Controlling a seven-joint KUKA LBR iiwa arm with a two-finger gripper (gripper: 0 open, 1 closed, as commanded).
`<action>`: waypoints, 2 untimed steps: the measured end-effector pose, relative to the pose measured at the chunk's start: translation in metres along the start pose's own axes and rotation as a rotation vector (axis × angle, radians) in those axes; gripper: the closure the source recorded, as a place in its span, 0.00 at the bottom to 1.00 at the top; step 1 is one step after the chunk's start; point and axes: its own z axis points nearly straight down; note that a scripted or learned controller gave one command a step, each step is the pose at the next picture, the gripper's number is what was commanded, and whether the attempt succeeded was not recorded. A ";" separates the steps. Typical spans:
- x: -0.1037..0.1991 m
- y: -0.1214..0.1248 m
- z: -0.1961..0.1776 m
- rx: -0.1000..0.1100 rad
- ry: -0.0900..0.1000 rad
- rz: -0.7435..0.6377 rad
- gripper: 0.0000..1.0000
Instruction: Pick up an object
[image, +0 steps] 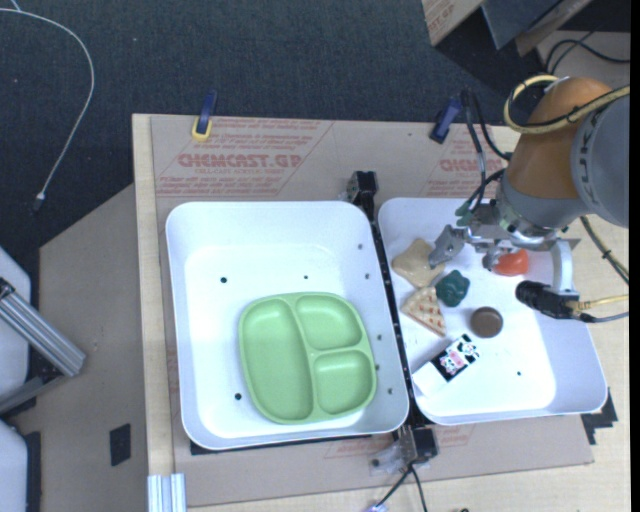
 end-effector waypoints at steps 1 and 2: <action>0.000 0.002 0.045 -0.008 0.001 0.001 0.00; 0.001 0.004 0.030 -0.017 0.001 0.000 1.00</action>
